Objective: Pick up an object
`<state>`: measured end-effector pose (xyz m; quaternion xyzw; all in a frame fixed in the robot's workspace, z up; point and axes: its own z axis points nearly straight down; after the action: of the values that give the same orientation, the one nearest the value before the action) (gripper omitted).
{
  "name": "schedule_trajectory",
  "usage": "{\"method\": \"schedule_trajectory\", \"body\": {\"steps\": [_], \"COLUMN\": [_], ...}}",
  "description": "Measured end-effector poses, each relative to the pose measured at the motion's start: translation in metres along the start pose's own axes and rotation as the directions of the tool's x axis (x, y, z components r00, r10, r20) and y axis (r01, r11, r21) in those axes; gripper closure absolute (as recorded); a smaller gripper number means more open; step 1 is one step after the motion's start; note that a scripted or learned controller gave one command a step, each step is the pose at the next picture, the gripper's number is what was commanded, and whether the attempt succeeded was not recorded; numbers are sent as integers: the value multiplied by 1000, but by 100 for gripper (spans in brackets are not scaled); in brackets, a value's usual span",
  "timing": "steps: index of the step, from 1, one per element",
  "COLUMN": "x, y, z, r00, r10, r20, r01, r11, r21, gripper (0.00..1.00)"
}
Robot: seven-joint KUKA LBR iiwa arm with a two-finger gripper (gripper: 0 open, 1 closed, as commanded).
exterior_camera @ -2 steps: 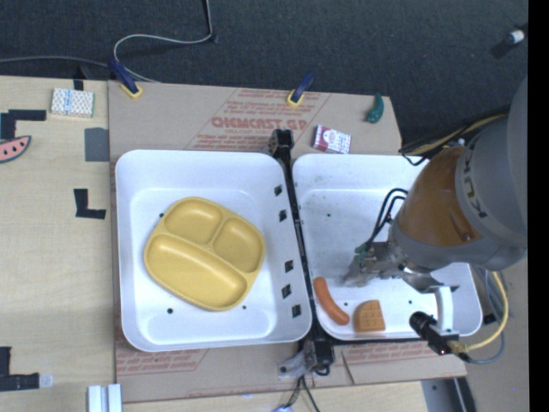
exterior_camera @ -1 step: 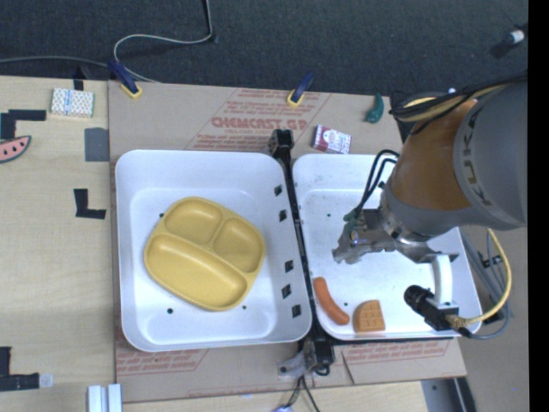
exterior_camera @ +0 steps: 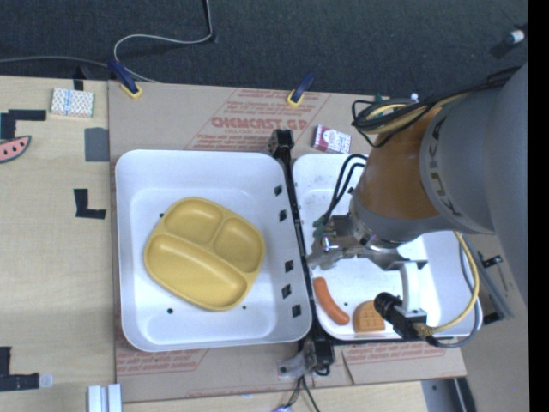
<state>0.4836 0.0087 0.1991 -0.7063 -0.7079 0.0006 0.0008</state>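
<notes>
An orange sausage-shaped toy [exterior_camera: 331, 301] is lying in the right bin [exterior_camera: 442, 245], close to the wall that divides the two bins, and just beside it to the right a small tan waffle-like piece [exterior_camera: 369, 318] is resting near the bin's front edge. Either one looks like a fair candidate for the pick. The arm [exterior_camera: 429, 174] is leaning in over this bin from the right, its orange band bulking above the wrist, and the pincer [exterior_camera: 330, 245] is hanging low just above the sausage toy, apart from it as far as I can judge. The wrist body is covering the tips, so I cannot tell whether the pincer is spread or pressed together, and nothing is showing between them. In the left bin [exterior_camera: 137, 230] a yellow divided plate [exterior_camera: 204, 251] is sitting on its own, well apart from the arm. Both bins are resting on the cardboard-covered counter [exterior_camera: 249, 118]. To my eye this is the approach step: the pick is not yet made. The next move is probably calling for a short shift toward the front of the bin, a straight descent over the sausage toy, and a squeeze across its narrow width
</notes>
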Motion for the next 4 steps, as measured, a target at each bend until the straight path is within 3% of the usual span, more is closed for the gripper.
{"method": "schedule_trajectory", "body": {"steps": [2,3,4], "x": [1,0,-79], "y": [1,1,-1], "z": [-19,-19,3], "r00": [1000,1000,1000], "r10": [-2,-2,3], "r20": [0,1,2], "r01": [2,2,-3], "r11": [1000,1000,1000], "r21": [1,1,0], "gripper": [100,0,0]}}
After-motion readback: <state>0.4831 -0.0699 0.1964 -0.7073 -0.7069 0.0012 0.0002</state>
